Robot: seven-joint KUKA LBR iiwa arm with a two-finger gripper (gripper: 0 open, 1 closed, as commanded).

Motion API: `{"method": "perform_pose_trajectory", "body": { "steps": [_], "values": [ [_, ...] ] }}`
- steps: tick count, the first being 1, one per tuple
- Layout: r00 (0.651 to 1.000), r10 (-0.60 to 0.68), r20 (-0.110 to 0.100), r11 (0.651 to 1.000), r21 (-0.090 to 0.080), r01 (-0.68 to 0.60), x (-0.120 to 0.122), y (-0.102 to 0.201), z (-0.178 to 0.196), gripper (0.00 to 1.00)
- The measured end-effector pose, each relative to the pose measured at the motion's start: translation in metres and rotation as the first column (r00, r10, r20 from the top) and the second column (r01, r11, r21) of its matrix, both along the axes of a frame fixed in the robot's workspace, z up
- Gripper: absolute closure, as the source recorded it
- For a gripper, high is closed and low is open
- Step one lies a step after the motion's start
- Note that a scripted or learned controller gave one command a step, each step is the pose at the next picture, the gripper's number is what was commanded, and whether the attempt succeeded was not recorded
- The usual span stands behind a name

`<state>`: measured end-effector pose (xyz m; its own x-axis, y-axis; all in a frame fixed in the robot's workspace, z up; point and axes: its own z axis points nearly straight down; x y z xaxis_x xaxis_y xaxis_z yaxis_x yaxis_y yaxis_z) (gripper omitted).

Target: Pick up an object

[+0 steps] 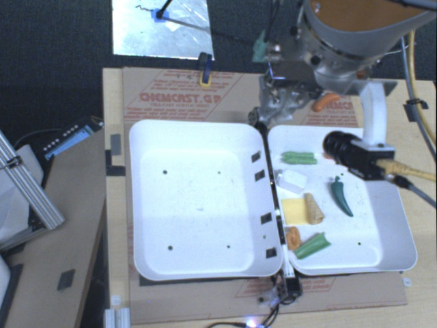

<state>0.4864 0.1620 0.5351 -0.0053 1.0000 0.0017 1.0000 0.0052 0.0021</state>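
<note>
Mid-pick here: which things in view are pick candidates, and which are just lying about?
Job:
light green bean pod
white block
yellow flat square
tan bread-like piece
dark teal pepper
orange chunk
bright green pod
gripper

Lying about:
yellow-and-blue clamp
shiny metal sheet

The arm's gripper point(276, 108) hangs at upper centre of the frame, above the far edge where the two bins meet. The right bin point(389, 251) holds a green pod point(299, 158), white block point(292, 180), yellow square point(294, 211), tan roll point(313, 209), dark green pepper point(341, 196), another green piece point(313, 245) and an orange bit point(293, 237). The left bin point(198, 197) sits at centre-left.
</note>
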Motion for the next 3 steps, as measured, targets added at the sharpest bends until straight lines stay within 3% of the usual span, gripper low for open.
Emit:
{"method": "perform_pose_trajectory", "body": {
  "steps": [3],
  "values": [
    [1.000, 0.000, 0.000, 1.000, 0.000, 0.000, 0.000, 0.036, 0.000, 1.00]
  ]
}}
